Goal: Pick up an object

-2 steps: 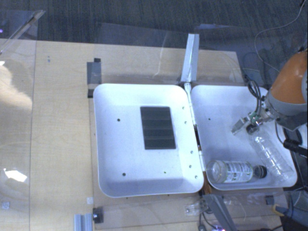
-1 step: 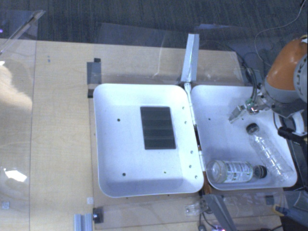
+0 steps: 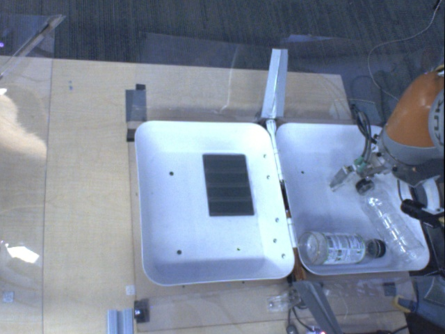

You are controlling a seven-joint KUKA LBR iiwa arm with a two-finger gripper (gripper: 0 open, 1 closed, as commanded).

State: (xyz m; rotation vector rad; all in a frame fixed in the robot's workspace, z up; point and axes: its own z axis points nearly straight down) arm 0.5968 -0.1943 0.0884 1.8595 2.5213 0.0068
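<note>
My gripper (image 3: 353, 178) hangs over the upper middle of the right bin (image 3: 306, 145), at the end of the grey arm with the orange band (image 3: 416, 117). Nothing shows in its grasp. A silver bottle with a white label and dark cap (image 3: 341, 248) lies on its side along the bin's front wall, well below the gripper. A clear plastic bottle (image 3: 393, 225) lies tilted at the bin's right side, just below and right of the gripper. In the left bin (image 3: 160, 207) a flat dark rectangular block (image 3: 228, 184) rests near the centre.
A metal divider post (image 3: 276, 82) rises behind the seam between the two bins. Black cables (image 3: 361, 120) run down to the wrist. Clear plastic sheeting (image 3: 28, 152) covers the wooden bench on the left.
</note>
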